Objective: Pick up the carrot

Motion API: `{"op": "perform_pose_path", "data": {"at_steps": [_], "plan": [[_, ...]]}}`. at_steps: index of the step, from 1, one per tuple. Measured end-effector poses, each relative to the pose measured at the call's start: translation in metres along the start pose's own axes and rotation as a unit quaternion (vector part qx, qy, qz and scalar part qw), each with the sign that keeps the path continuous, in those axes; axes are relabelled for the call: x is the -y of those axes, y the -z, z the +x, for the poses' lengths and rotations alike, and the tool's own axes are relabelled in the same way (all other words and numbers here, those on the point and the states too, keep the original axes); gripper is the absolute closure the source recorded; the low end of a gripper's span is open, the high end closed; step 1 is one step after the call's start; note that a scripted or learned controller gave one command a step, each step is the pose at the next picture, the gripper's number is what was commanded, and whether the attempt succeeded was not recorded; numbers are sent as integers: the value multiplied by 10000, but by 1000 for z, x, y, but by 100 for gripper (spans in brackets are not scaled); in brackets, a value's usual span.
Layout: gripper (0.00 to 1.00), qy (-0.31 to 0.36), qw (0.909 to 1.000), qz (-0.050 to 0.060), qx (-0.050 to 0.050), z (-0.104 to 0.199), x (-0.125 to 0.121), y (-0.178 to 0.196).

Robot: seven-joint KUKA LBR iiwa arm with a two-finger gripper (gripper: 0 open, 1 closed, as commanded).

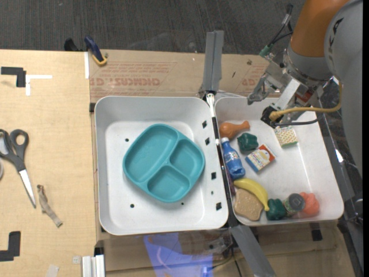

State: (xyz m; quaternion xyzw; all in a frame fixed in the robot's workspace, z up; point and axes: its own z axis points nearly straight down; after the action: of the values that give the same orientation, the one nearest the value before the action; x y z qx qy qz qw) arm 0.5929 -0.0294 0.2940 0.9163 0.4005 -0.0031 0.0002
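Where the claw hangs: the gripper (258, 93) is over the far rim of the right bin (326, 160), towards that bin's far-left corner.
Claw state: cannot tell whether it is apart or together from this angle.
Carrot: the carrot (234, 128) lies on the floor of the right bin near its far-left corner. It is below the claw in the view, apart from it, and close to the bin's left wall.
Beside the carrot: a dark green piece (248, 142) lies just to its right, and a blue bottle (232, 159) lies along the left wall.
Middle of the right bin: a small box (260, 158) and, further right, a pale checkered block (286, 136).
Near edge of the right bin: a banana (254, 190) touches a bread slice (248, 206). A green piece (275, 209), a grey can (296, 201) and a pink piece (311, 203) are bunched together.
Left bin: the left bin (109, 201) holds a teal divided plate (164, 162).
Bench: scissors (17, 154) lie well to the left.
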Motion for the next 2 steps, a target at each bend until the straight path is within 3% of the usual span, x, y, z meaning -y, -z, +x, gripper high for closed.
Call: {"op": "perform_pose_path", "data": {"at_steps": [1, 2], "plan": [[0, -199, 9998, 8, -3, 36, 19, -104], [0, -1643, 9864, 1, -14, 6, -35, -103]]}}
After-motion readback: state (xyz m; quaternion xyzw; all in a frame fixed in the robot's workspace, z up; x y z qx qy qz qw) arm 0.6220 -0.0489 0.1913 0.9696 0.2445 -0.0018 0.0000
